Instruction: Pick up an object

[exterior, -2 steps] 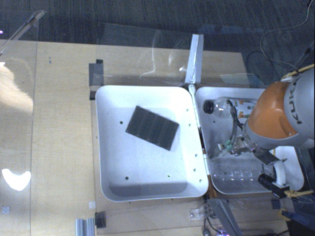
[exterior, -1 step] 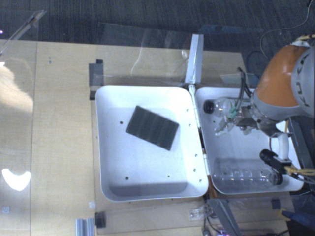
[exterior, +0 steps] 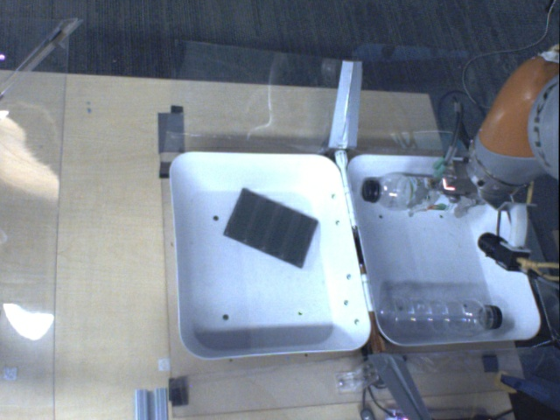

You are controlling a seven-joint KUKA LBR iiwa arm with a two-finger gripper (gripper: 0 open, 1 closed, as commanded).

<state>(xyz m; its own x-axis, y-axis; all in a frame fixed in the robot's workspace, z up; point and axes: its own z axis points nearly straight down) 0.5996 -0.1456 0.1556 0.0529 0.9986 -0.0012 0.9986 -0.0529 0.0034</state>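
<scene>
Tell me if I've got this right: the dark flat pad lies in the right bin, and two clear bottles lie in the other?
Not quite. The camera view shows the dark flat pad in the left bin; the two clear bottles lie in the right bin.

Pale wooden bench [exterior: 87,261] — dark carpet [exterior: 219,7] beyond.

A robotics lab: 2 white bins [exterior: 262,339] on a bench [exterior: 96,234] (clear guard panels)

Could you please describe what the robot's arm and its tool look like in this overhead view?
The arm is a rounded grey casing with a broad orange band above the wrist. Thin dark cables loop beside it. The tool is a small dark metal assembly with a tiny red light.
</scene>
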